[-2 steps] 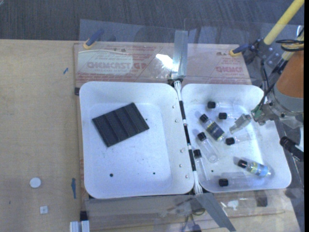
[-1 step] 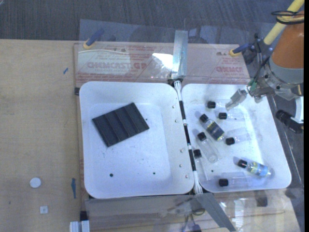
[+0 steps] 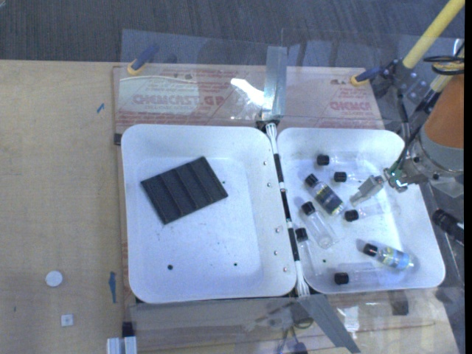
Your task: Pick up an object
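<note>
Hovering over the right bin [image 3: 431, 260], the tool [image 3: 366, 191] hangs above clear vials [image 3: 318, 227]; its spread I cannot tell.

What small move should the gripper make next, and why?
Probably lower toward the dark-labelled bottle just to its left. The gripper hangs over the right bin with nothing visibly held, and that bottle lies closest among the scattered clear bottles.
</note>
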You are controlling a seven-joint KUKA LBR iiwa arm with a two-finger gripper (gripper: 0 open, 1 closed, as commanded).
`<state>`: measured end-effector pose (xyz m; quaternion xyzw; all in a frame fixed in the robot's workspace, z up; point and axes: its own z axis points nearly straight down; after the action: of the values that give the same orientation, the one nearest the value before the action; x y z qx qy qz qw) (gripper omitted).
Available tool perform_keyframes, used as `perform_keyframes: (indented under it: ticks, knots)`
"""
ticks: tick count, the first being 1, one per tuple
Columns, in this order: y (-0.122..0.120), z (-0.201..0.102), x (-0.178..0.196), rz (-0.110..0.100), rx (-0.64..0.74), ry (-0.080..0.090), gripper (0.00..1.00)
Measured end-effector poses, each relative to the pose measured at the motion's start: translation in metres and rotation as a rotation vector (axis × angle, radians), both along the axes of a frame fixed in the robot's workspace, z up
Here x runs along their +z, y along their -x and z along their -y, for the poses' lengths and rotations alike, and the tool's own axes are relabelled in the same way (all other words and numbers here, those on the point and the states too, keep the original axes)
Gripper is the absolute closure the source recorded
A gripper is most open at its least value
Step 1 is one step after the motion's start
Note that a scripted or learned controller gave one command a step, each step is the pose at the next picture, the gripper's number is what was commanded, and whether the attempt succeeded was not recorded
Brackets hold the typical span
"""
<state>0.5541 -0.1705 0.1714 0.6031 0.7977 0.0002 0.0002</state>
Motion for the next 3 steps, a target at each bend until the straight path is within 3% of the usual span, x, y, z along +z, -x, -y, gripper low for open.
perform_keyframes:
  ticks: [1, 2, 3]
  knots:
    - [-0.068, 0.005, 0.070, 0.004, 0.058, 0.002, 0.00]
    - [-0.042, 0.018, -0.032, 0.001, 0.110, 0.001, 0.00]
    - [-0.091, 0.009, -0.006, 0.005, 0.141, 0.003, 0.00]
